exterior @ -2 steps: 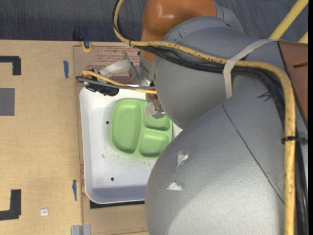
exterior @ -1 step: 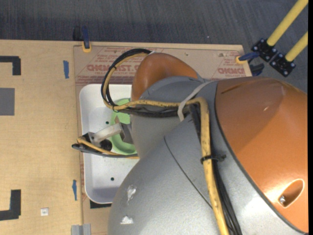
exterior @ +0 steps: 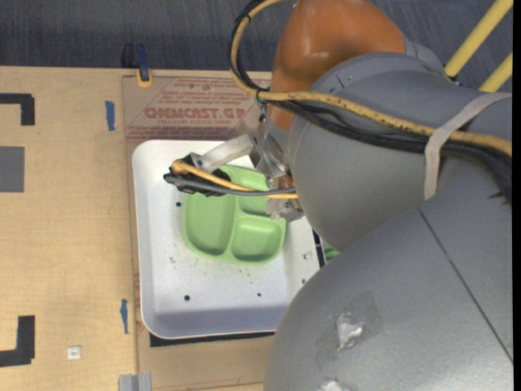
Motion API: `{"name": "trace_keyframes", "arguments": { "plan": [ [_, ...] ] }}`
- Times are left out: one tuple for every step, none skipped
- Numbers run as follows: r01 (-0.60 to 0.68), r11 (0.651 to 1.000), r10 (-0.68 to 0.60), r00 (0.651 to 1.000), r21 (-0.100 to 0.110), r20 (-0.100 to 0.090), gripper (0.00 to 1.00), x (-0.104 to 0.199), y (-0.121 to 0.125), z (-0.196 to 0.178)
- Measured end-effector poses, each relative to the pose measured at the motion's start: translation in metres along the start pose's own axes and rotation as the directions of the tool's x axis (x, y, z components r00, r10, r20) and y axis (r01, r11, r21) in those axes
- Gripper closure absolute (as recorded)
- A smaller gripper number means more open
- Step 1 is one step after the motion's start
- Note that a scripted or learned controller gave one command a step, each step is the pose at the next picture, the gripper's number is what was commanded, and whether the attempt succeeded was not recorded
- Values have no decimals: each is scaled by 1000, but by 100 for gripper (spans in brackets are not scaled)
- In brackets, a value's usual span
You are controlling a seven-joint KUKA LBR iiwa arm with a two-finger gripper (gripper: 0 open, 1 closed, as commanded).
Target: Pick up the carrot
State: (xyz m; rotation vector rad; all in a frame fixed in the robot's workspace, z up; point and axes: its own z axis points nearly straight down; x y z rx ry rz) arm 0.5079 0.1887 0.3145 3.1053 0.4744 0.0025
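Nearest to the camera the grey arm [exterior: 391,218] is seen, and the right side and the near right corner of the scene are covered by it. Its orange band [exterior: 334,31] is found beyond the far edge of the white bin [exterior: 163,300]. The bin is placed on the tan counter [exterior: 65,243], and a line of red print [exterior: 195,111] can be read on the counter just beyond the bin's far edge. In the bin a green divided dish [exterior: 213,222] is laid, closer to the far right corner of the bin than to the near left one. Three compartments can be made out in it, one large on the left and two smaller on the right, and the far right one is partly covered by the arm. The pincer [exterior: 275,187] is held over the right side of this dish. Whether it is apart or together cannot be told, as it is hidden by the arm's own parts. Where the carrot lies cannot be told either, since the right part of the bin is hidden under the arm. Some small dark spots [exterior: 187,298] are seen on the bin's floor towards its near edge. Two strips of blue tape [exterior: 110,114] are stuck on the counter beside the bin's left edge, and black marks [exterior: 24,108] are painted near the counter's left edge. A small green piece [exterior: 330,255] is seen just past the bin's right edge, too small to be named.
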Motion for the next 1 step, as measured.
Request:
{"name": "trace_keyframes", "arguments": {
  "plan": [
    [36,999,-36,999,2,-2,100,4,-8,-101]
  ]
}}
